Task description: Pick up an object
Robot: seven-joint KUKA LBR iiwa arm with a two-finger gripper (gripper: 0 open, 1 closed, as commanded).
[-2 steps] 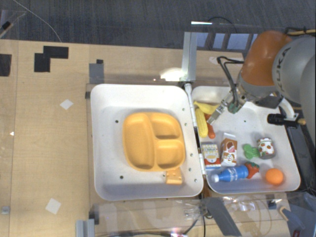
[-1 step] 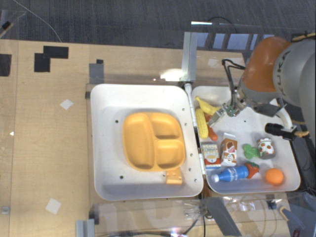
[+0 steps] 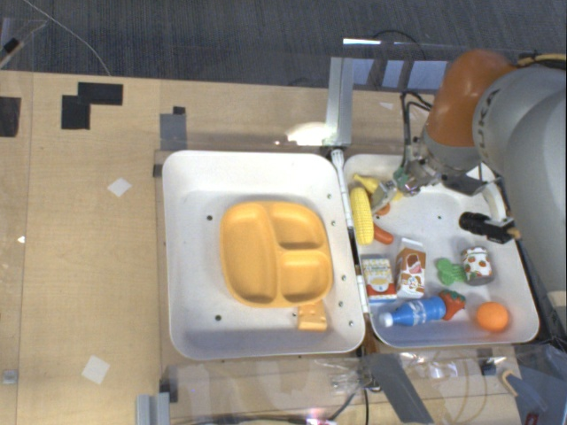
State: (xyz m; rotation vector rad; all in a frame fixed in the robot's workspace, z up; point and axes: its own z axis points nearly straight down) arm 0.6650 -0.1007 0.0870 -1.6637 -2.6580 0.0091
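Presently the gripper (image 3: 406, 181) hovers just right of the corn cob (image 3: 361, 213); jaw state cannot be told. Approach step judged; next comes descent onto it.

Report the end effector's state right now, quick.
End effector: low over the far left corner of the right bin, close to the corn; open or closed cannot be told, and no object is seen in it.

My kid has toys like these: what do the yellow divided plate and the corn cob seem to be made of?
The yellow divided plate looks like moulded plastic: one even colour, rounded compartment edges, a soft sheen. The corn cob is probably plastic toy food too, uniformly bright yellow and smooth, though rubber cannot be ruled out.
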